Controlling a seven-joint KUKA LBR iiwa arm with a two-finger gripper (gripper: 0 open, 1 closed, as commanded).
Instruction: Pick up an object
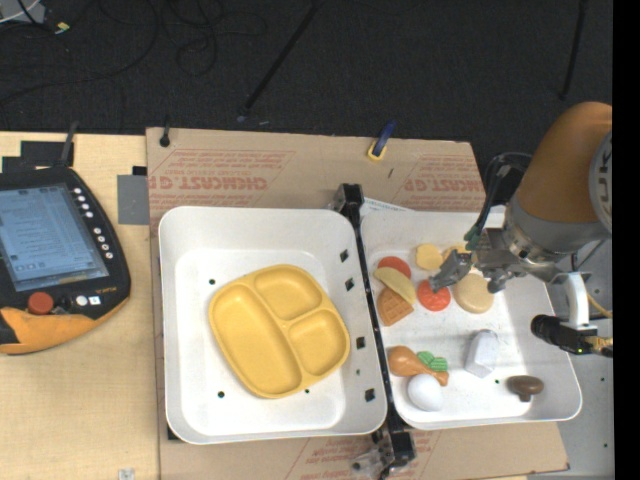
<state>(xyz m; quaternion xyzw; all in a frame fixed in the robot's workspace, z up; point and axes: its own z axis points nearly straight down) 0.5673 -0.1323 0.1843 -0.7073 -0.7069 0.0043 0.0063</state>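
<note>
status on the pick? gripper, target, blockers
Gripper low over right bin, above the toy food cluster; grasp unconfirmed. Nearest: red round piece, tan disc. Items crowded; yellow tray in left bin.

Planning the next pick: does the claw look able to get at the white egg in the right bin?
Probably yes. The white egg lies uncovered near the bin's front wall, touching only the drumstick; the claw hovers farther back, nothing between.

Dark black floor point(300, 38) behind bench, cables point(290, 43) trailing across it. Pale wooden benchtop point(60, 398) at left, printed cardboard sheet point(260, 173) over it. Even overhead light.
</note>
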